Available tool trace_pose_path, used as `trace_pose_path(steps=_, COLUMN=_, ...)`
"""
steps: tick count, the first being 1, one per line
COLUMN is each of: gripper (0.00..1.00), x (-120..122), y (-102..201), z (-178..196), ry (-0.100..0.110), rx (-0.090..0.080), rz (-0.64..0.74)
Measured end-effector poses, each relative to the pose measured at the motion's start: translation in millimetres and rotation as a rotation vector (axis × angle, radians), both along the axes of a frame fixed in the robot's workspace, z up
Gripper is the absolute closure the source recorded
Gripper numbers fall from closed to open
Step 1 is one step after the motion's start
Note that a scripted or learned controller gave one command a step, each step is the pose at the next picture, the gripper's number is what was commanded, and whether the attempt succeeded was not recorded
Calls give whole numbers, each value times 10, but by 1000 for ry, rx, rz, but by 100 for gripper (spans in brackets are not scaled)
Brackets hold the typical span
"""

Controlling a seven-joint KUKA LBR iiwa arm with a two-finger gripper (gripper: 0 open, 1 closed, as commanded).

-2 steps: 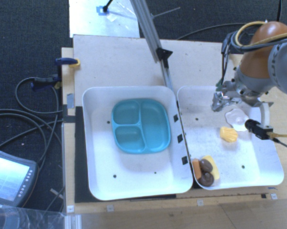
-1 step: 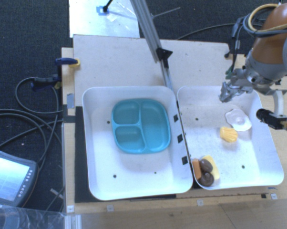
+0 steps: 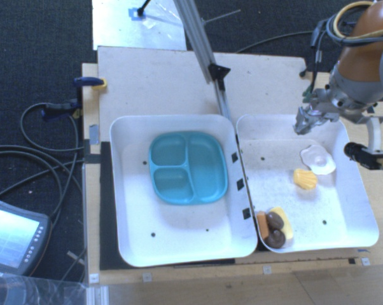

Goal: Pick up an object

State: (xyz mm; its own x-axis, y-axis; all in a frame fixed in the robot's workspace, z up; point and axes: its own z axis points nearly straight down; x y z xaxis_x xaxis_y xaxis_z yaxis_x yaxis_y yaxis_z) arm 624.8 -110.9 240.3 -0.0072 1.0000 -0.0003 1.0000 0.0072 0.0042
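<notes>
Table bearing two bins; jaws (image 3: 304, 124), state unclear, hovering at right bin's (image 3: 357, 230) far rim, beyond the fried egg (image 3: 318, 159).

Even, fairly bright overhead light is falling on the worktop (image 3: 153, 81), washing the white bins (image 3: 179, 234) pale with little glare. Soft shadows are pooling under the teal divided plate (image 3: 188, 167). The frame is looking slightly soft and grainy, and the dark carpet (image 3: 32, 43) is staying dim.
</notes>
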Motion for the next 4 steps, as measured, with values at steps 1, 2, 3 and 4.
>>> trace_pose_path(steps=1, gripper=100, x=-226, y=442, z=-33, ry=5, rx=2, rz=2)
trace_pose_path(steps=2, gripper=100, x=-301, y=980, z=47, ry=3, rx=3, rz=5)
trace_pose_path(steps=3, gripper=100, x=-389, y=1555, z=69, ry=4, rx=3, rz=5)
trace_pose_path(steps=4, gripper=100, x=-570, y=2022, z=98, ry=5, rx=3, rz=4)
